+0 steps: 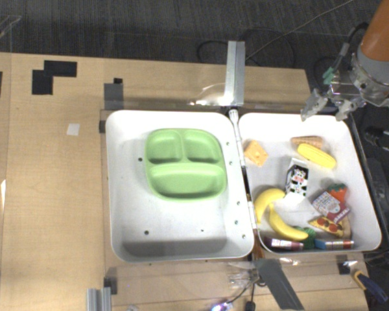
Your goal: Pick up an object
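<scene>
The end effector (329, 102) hangs released and holds nothing above the far edge of the right bin (363, 193). No pick has begun. The nearest candidate, the corn cob (316, 155), lies in that bin, near and slightly left of the end effector, well apart from it.

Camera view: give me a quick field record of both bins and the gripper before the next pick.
left bin: holds a green tray, three compartments, lying flat
right bin: holds the loose items
banana: near front left of right bin
corn: toward the back right
cracker: back left, close to the divider
markers: along the front wall
gripper: above the back right corner of the right bin, nothing between its fingers
</scene>
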{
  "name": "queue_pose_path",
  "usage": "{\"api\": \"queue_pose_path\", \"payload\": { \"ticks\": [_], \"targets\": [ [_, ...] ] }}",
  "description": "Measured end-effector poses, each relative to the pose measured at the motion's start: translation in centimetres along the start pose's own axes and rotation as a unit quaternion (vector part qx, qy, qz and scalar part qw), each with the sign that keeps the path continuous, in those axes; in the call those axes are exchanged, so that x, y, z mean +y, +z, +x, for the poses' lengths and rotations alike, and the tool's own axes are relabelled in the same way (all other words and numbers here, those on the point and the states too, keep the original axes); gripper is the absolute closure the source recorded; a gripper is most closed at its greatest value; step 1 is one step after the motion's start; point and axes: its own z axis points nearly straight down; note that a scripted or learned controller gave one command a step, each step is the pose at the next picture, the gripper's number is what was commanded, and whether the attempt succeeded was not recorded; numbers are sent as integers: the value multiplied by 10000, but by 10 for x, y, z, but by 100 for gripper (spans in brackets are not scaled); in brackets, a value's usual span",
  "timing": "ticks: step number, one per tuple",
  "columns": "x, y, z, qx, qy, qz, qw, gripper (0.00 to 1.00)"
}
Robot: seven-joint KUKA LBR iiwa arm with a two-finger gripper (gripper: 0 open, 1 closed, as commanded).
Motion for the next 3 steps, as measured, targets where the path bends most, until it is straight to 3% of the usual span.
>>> {"api": "queue_pose_path", "payload": {
  "ticks": [1, 2, 3],
  "targets": [
    [-43, 120, -10, 1, -834, 6, 9965, 0],
    [-54, 174, -8, -11, -1445, -43, 9895, 0],
    [-51, 162, -5, -11, -1457, -83, 9893, 100]
  ]
}}
